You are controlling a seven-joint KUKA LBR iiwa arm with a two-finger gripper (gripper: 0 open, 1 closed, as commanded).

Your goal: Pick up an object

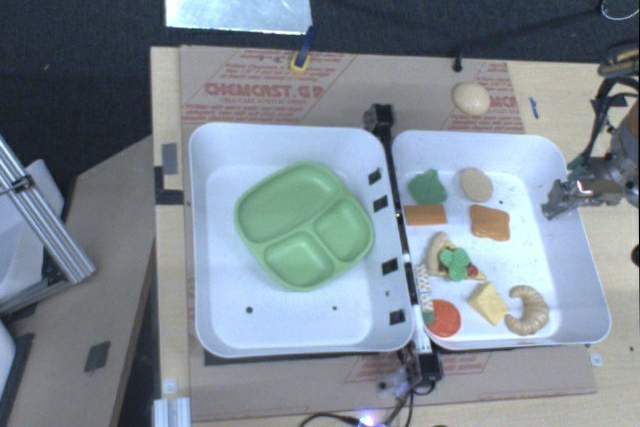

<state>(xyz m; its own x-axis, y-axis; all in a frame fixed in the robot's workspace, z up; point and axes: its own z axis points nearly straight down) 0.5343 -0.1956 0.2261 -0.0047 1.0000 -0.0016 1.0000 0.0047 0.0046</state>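
Gripper point(562, 198) at 3 o'clock edge of right bin point(575, 245), over its rim; finger opening cannot be told, nothing seen held. Toy food inside bin, apart from gripper: orange piece point(489, 222) nearest, toward 9 o'clock; round bun point(476, 184) at 10; croissant point(528, 308) and cheese wedge point(487, 302) at 7; broccoli point(428, 187) and tomato point(444, 318) along far wall. Left bin point(215, 215) holds green divided plate point(303, 224). Egg-shaped item point(471, 98) on bench, 11 o'clock.

Arm at the view's right edge, fingers point(556, 205) pointing left, low
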